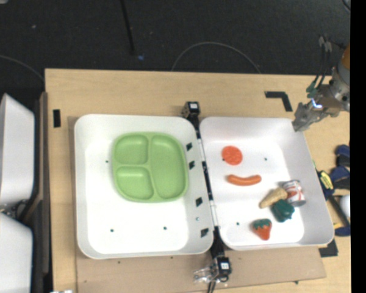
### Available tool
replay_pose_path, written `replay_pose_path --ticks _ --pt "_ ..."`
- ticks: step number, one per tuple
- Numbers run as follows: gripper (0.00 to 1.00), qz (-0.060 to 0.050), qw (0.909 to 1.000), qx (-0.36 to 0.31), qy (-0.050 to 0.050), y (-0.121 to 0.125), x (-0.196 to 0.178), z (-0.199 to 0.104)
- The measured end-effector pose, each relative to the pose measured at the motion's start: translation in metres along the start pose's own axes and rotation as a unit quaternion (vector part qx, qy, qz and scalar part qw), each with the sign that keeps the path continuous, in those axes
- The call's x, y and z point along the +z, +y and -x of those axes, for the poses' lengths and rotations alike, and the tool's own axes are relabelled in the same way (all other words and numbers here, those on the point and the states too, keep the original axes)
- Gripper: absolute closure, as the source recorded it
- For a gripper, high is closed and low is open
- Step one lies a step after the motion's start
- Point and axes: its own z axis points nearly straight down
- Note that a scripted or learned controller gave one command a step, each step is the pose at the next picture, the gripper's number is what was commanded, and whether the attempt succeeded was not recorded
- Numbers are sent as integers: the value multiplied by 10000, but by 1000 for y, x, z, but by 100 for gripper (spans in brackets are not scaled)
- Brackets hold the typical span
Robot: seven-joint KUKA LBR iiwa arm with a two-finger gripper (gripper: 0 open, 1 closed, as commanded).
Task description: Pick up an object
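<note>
I log the contents, taking the right-hand shallow white bin [293, 139] as my landmark.

Item one: the jaws [306, 116] of the grey arm, just above that bin's upper right corner, over the pale wooden worktop [140, 90]. From my seat I cannot tell how far apart they stand, and I see nothing between them.

Items inside the landmark bin:
- round orange-red tomato slice toy [232, 155], upper middle;
- orange sausage-shaped toy [243, 179], just below it;
- tan cone-shaped toy [273, 197], lower right, touching a red-and-white crumpled packet [294, 191];
- dark green lumpy toy [283, 210], just beneath the cone;
- red strawberry toy with green top [262, 228], near the bottom edge.

Item beside the landmark: the left-hand shallow white bin [91, 224], holding a light green divided plastic plate [150, 166] with three compartments.
</note>
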Motion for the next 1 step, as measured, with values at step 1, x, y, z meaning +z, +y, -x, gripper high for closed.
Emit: replay_pose_path --ticks 1 --pt "100 -31 10000 3 13 -5 13 -48"
